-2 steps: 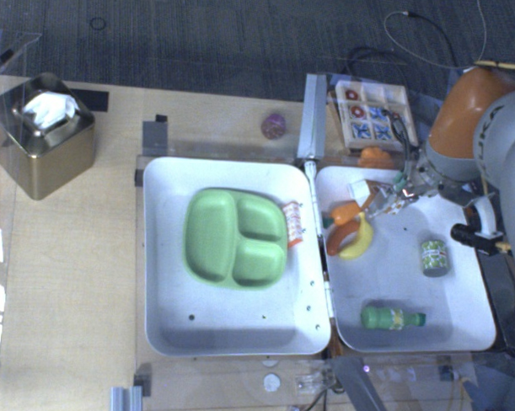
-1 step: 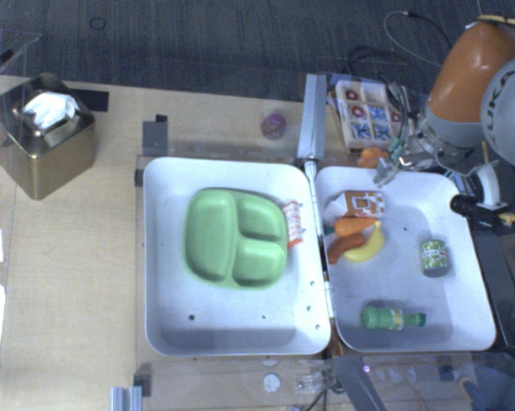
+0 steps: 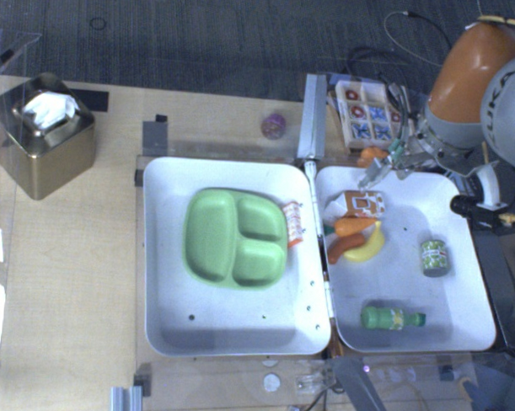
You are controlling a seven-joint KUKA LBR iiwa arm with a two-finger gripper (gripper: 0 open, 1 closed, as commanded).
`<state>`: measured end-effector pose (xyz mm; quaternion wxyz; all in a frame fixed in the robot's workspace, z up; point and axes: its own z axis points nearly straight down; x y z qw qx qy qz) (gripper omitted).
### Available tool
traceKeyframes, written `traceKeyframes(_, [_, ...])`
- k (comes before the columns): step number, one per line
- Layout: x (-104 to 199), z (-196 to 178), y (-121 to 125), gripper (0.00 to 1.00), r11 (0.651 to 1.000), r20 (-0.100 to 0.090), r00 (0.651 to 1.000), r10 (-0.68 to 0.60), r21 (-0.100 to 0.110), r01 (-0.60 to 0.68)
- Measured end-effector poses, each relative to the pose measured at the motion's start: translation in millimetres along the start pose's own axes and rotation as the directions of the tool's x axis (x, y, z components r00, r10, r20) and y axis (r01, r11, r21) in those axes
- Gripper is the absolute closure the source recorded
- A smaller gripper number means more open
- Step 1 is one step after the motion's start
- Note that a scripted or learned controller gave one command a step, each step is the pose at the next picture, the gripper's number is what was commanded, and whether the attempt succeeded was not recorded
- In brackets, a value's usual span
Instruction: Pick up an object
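Objects lay in the right bin [image 3: 470, 275].
A banana [image 3: 363, 248], carrot [image 3: 354, 227], green bottle [image 3: 391, 318] on its side, and small can [image 3: 434, 257] lay apart.

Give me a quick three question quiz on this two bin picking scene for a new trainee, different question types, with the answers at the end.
1. True or false: the green divided tray lies in the right bin.
2. Multiple choice: which item lies nearest the right bin's front edge? A) green bottle B) small can C) banana
3. Fill in: the gripper hovers over the right bin's ____ edge.

Key
1. False, it lies in the left bin.
2. A
3. Far, near its back left corner, above the pile with the banana.
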<state>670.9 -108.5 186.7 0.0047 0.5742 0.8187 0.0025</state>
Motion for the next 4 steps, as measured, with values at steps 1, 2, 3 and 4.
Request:
traceKeyframes(1, [-15,81,-53,0.00,0.999,-0.003,0.999,-0.038,0.006,0.038])
traceKeyframes(2, [21,97,-64,0.00,0.996,0.001,0.996,-0.084,-0.002,0.084])
traceKeyframes(3, [19,82,-60,1.00,0.996,0.010,0.996,-0.085,-0.013,0.085])
traceKeyframes(4, [38,-37,-54,1.00,0.985,0.001,0.985,-0.172,-0.003,0.172])
